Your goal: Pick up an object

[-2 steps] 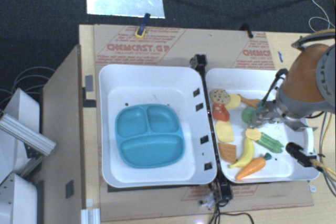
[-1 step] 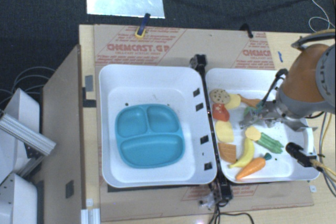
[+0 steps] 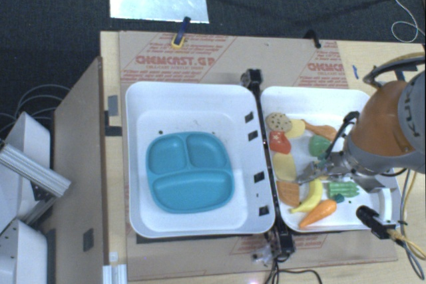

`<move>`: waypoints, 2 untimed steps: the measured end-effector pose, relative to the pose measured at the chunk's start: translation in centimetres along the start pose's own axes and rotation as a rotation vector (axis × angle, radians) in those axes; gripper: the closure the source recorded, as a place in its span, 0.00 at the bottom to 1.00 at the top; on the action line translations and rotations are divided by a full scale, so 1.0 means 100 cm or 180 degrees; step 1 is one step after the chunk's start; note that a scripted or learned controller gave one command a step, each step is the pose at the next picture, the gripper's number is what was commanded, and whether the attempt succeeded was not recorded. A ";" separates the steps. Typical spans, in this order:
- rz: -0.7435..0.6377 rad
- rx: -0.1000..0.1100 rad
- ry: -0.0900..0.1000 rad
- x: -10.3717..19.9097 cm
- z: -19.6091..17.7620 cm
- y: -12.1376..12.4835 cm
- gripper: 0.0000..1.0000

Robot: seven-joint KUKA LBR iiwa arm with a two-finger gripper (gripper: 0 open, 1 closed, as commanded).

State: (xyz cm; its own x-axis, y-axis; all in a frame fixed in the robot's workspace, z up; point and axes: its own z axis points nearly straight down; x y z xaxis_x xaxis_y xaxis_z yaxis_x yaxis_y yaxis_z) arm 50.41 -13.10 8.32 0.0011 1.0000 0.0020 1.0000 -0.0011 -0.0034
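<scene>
The gripper [image 3: 313, 173] hangs right beside the banana [image 3: 307, 196]. I cannot tell if it is open or closed. It could slip off, because toy foods crowd close.

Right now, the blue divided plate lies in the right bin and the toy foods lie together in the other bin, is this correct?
Not quite. The camera view shows the blue divided plate in the left bin, not the right one. The toy foods, such as the banana and the carrot, lie together in the right bin.
</scene>
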 end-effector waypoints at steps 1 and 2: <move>0.0001 -0.0025 -0.0010 -0.002 -0.012 0.004 1.00; 0.0000 -0.0022 -0.0008 -0.002 -0.012 0.003 0.00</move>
State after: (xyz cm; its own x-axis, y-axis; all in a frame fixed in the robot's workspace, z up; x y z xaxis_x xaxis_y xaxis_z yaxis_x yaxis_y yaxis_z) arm 50.76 -13.26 9.48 0.0010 1.0000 -0.0006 1.0000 -0.0010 0.0037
